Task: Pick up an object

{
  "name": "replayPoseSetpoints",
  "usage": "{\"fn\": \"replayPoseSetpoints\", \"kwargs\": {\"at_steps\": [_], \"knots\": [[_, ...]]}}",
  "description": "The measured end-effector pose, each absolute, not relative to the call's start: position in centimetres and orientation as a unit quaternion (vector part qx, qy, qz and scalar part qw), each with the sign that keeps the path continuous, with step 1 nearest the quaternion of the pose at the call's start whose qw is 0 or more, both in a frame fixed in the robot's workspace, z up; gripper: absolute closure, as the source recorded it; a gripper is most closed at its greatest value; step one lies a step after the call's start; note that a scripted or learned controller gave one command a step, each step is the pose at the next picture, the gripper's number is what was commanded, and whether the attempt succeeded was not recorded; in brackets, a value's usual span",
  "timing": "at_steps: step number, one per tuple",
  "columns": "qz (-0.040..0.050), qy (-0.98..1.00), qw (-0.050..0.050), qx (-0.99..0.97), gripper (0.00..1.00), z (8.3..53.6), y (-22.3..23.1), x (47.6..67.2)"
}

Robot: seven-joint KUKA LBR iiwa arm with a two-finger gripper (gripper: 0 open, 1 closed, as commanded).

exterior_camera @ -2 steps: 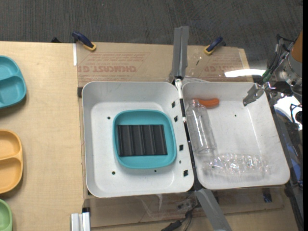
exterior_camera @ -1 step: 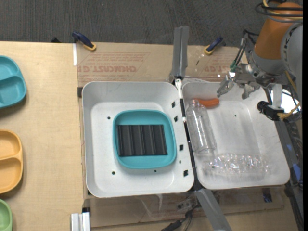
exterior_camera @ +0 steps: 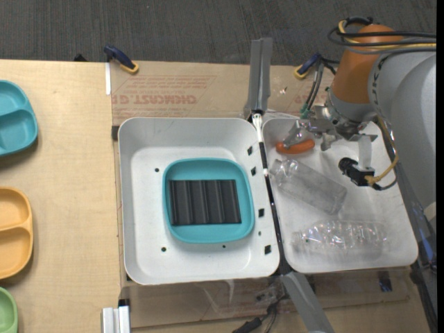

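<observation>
Closest to the lens, down at the bottom edge, a crinkled clear plastic bottle (exterior_camera: 341, 236) lies on its side along the near wall of the right bin (exterior_camera: 395, 255) — glassy, ribbed, almost melting into the white floor. Just behind it a second clear piece, a smooth flat-sided plastic container (exterior_camera: 310, 183), lies at a slant across the middle of that bin, its cap end pointing up toward the divider. Over in the left bin (exterior_camera: 139, 207), shallow, white and round-cornered, sits a teal tray (exterior_camera: 207, 201) with a dark ribbed insert of four long grooves, squarely in the centre. Back to the right bin's far corner: an orange, carrot-shaped object (exterior_camera: 295, 145) lies there, smooth and tapered, and the gripper (exterior_camera: 310, 127) is right down on top of it — metal fingers are touching or nearly touching its upper edge, but whether they are spread or closed on it, I cannot tell from this angle. The grey arm (exterior_camera: 409, 103) with its orange band bulks in from the right. Outside the bins, on the pale wooden bench (exterior_camera: 62, 89), teal, orange and green divided plates (exterior_camera: 14, 231) line the left edge, and printed brown cardboard (exterior_camera: 166, 92) lies behind the bins, clipped down by blue-and-yellow clamps (exterior_camera: 121, 58).
</observation>
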State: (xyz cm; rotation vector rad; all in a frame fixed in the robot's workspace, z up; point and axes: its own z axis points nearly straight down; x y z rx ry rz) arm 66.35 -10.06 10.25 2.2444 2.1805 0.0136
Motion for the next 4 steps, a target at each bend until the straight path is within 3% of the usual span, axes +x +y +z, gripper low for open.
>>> {"fn": "replayPoseSetpoints", "kwargs": {"at_steps": [1, 2, 3, 4], "knots": [[0.0047, 0.697, 0.008, 0.717, 1.0, 11.35, -10.17, 66.46], [0.0045, 0.697, 0.008, 0.717, 0.0, 11.33, -10.17, 66.44], [0.0043, 0.697, 0.009, 0.717, 1.0, 12.27, -10.25, 66.46], [0.0041, 0.698, 0.009, 0.717, 0.0, 12.26, -10.24, 66.45]]}}
